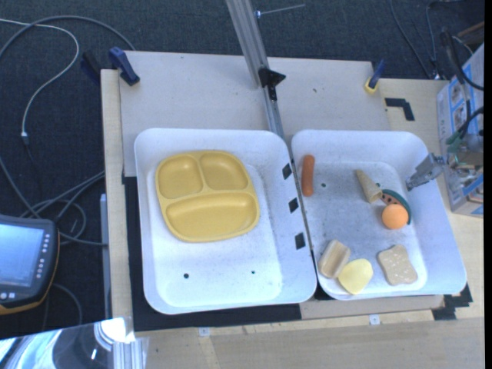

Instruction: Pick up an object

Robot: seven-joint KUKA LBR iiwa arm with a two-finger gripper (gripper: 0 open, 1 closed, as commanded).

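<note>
Item: orange ball (pixel 395 217), at three o'clock in the right bin (pixel 430 148); we judge it light, smooth, roll-prone, best pinched across its middle; gripper (pixel 427 172) nearby, finger state we cannot tell.

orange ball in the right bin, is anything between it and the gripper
Nothing visible blocks it. The gripper sits at the right bin's right rim, up and right of the orange ball. A green piece touches the ball's upper edge.
</note>
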